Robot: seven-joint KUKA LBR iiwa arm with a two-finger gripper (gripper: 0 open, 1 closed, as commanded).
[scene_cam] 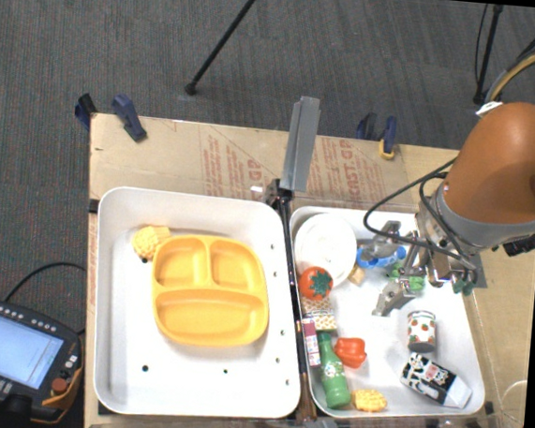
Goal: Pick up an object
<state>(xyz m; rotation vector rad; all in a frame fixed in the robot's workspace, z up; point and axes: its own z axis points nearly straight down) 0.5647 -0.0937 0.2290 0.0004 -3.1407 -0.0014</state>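
Right bin (476, 358): gripper (389, 300) hangs over its upper middle; jaws point down, released, nothing between them. Just left of the jaws: white bowl (326, 242), tomato (315, 283) below it. Just above the jaws: blue piece (377, 258). Right of and below the jaws: small can (421, 329), cow-print carton (432, 379). Below the jaws, leftward: red pepper (350, 351), green bottle (332, 377), waffle (369, 400). Left bin (115, 335), well away from the jaws: yellow divided plate (211, 288), corn (149, 240) at its corner.
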